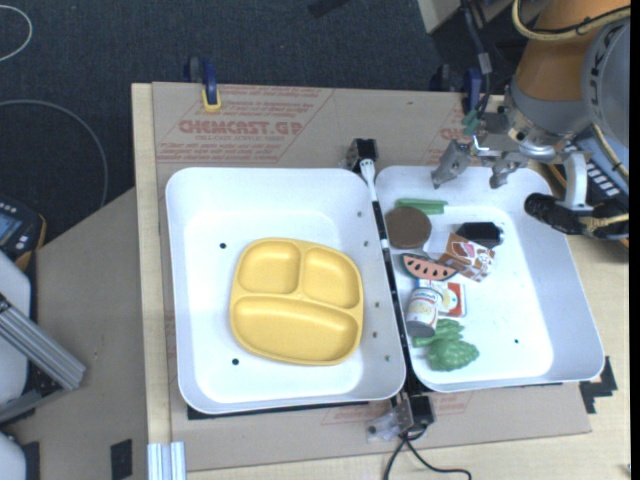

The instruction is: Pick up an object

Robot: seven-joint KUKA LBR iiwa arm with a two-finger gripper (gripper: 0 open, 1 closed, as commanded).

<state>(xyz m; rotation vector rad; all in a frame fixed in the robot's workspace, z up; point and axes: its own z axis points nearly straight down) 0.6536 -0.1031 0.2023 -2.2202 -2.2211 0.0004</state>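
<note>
Above the right bin's (560,298) far edge, my fingers (470,168) hang spread and empty. Below them, the green bean (420,206) lies crosswise, nearest.

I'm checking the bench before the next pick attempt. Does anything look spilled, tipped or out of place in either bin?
Nothing looks spilled or broken. The yellow divided plate lies flat in the left bin. The toy foods, including a can on its side, are bunched along the right bin's left half. The gripper hangs open above that bin's far edge, holding nothing.
</note>
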